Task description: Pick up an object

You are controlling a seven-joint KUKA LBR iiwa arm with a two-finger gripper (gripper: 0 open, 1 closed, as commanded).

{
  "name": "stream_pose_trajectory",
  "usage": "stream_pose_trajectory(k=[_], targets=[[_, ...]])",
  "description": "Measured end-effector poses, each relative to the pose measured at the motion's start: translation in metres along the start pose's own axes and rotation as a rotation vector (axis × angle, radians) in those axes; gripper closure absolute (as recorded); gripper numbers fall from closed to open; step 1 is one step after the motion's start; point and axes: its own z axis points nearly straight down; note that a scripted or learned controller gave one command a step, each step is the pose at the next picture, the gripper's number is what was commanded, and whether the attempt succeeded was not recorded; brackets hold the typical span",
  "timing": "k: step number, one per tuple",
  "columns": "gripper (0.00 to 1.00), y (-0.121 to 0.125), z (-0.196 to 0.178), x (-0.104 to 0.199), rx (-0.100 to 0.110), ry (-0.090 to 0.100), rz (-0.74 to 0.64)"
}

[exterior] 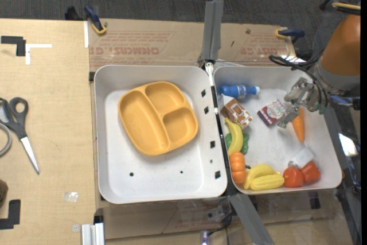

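Front of right bin [330, 140]: corn [267, 182], tomato [293, 177], red pepper [311, 171]; behind, carrot [299, 126] and snack packet [272, 113], likeliest picks, just beside lowered hand [291, 115], grip indiscernible.

An orange carrot [299, 126] lies lengthwise in the right bin [275, 146], beside a maroon packet [272, 112].
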Motion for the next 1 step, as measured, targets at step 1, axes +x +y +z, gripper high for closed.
stream_pose_trajectory(k=[1], targets=[[1.00, 0.0008, -0.0111, -0.0016, 0.000, -0.006, -0.003]])
